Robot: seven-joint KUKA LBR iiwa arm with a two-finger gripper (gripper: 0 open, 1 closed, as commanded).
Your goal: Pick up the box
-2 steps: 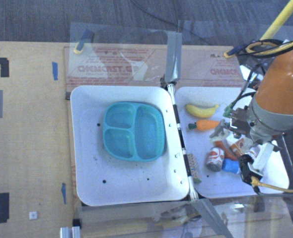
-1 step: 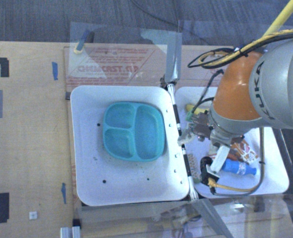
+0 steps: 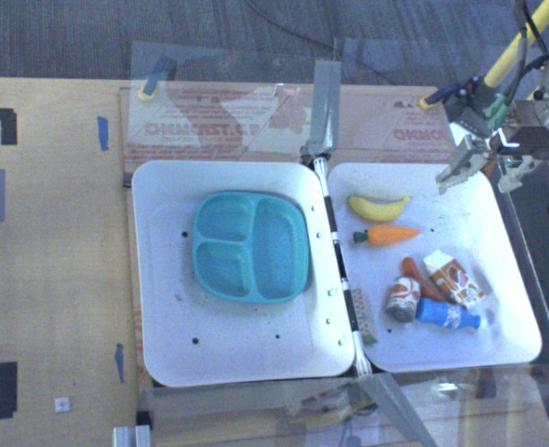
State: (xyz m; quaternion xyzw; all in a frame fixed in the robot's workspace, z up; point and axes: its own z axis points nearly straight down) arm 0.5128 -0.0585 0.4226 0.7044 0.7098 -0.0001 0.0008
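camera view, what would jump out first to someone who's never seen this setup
The teal plate stands out first, lying alone in the middle of the left bin. Next come the bright items in the right bin: a banana above a carrot, and lower down the box packed against a can and blue bottle. The tool hovers over that bin's top right corner.

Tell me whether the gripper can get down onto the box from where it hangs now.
Probably yes. The gripper hangs over the right bin's far corner, with nothing above the box. But a sausage, a can and a blue bottle crowd the box, so the fingers have little room.
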